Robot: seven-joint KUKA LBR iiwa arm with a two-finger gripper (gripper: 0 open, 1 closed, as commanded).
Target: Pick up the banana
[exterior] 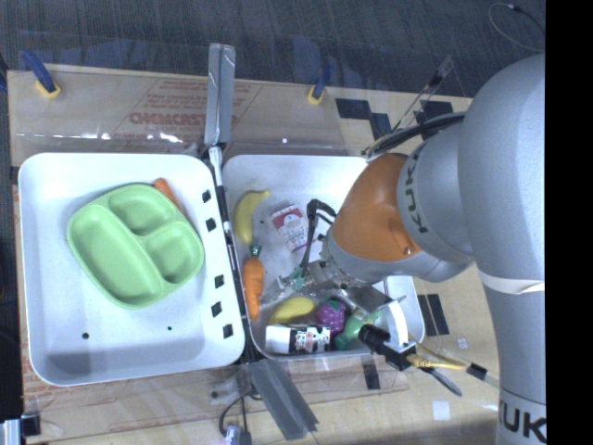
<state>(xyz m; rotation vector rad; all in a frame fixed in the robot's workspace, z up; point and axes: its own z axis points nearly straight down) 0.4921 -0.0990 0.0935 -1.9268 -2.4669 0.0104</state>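
On the left of the worktop a shallow white bin [37, 276] is seen, and in it a pale green divided plastic plate [136, 241] is laid, with a small orange carrot-like piece [166, 191] tucked against the plate's upper right edge. Between the two bins a grey divider strip [220, 91] is run upward.

In the right white bin [278, 162] the curved yellow banana [246, 214] is found close to the left wall, in the upper left part of that bin. Its long axis is set nearly upright in the picture, slightly bowed, with the stem end at the top leaning right. Just below it an orange toy carrot [253, 286] is laid, also roughly upright. To the banana's right a clear packet with a red and white label [289, 225] is placed, and lower down a yellow lemon-like piece [295, 309], a purple bunch of grapes [331, 316] and a white bottle with a dark label [296, 338] are crowded along the bottom wall.

The claw [315, 276] is judged to sit beneath the orange wrist band [371, 213], over the middle of the right bin, but it is hidden by cables and the wrist, so whether it is released or clenched cannot be told. Nothing is seen grasped. The banana is thus placed to the left of and above the claw, near but apart, and the move is judged to call for a shift up-left.
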